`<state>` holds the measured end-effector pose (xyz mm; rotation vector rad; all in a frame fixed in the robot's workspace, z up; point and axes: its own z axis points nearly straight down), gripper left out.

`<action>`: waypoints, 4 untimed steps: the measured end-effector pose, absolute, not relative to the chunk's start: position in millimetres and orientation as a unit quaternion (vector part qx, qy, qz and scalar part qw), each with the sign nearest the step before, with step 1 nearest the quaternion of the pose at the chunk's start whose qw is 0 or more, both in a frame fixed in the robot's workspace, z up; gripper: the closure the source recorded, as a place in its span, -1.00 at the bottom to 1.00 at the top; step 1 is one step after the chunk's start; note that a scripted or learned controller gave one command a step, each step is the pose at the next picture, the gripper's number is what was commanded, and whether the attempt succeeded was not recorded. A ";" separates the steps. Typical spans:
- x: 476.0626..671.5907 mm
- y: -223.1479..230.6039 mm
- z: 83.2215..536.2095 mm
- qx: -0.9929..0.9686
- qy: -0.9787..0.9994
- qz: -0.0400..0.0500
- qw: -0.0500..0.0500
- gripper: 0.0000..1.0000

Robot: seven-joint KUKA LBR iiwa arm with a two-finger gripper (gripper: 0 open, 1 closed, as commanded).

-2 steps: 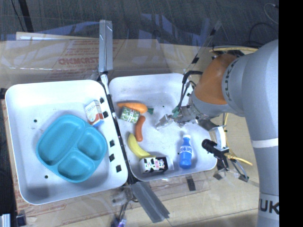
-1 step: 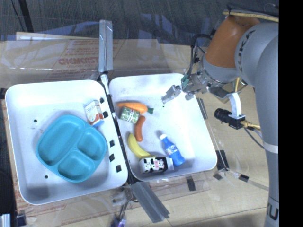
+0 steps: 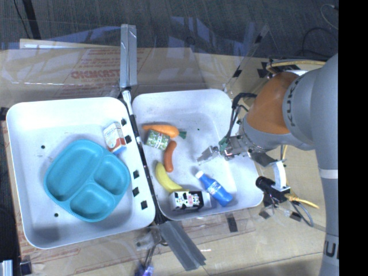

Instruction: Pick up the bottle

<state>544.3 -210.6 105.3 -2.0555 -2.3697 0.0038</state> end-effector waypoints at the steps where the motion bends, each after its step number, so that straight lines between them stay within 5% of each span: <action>1: 492.1 -206.1 91.6 -0.651 -0.759 0.000 0.001 -1.00; 2: 493.1 -206.2 101.6 -0.649 -0.761 0.000 0.001 1.00; 4: 476.7 -137.7 161.7 -0.664 -0.748 0.000 0.002 1.00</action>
